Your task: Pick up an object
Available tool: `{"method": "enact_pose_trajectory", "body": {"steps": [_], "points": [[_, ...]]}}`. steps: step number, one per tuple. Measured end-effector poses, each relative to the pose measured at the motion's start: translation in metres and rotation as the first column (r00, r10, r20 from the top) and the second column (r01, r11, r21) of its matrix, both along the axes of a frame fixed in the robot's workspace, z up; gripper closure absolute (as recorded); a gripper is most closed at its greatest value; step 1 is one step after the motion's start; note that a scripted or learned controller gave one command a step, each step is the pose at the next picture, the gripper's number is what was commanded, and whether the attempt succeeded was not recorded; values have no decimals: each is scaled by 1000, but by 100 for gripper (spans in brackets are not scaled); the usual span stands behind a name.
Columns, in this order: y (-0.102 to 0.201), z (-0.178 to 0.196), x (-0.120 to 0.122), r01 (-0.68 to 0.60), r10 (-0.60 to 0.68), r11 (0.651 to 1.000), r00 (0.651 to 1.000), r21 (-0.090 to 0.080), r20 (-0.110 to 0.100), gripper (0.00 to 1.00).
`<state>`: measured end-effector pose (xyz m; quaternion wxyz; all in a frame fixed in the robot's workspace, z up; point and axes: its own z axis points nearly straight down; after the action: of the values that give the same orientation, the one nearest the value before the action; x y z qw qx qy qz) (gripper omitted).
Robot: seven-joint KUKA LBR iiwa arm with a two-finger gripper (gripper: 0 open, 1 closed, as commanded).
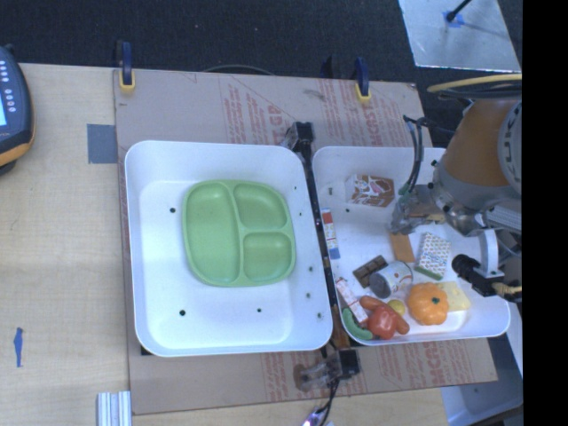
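A wooden bench (62,264) carries two white bins. Nearest, in the right bin (484,327), lie an orange pumpkin (429,305) and red pepper (383,320); farther, a patterned card (433,253), its writing unreadable. The gripper (410,218) hangs over this bin; I cannot tell its grip. The left bin (160,327) holds a green plate (238,232).

A robotics lab is showing here: clamps (127,67) are pinning cardboard (257,105) onto the surface (53,264), and a control pendant (13,105) is resting alongside.
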<state>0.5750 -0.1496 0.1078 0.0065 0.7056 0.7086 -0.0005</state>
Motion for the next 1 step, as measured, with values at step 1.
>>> {"method": "enact_pose_trajectory", "body": {"steps": [1], "points": [[0,-1,0,-1,1,1000,1000,0,-1,0]]}}
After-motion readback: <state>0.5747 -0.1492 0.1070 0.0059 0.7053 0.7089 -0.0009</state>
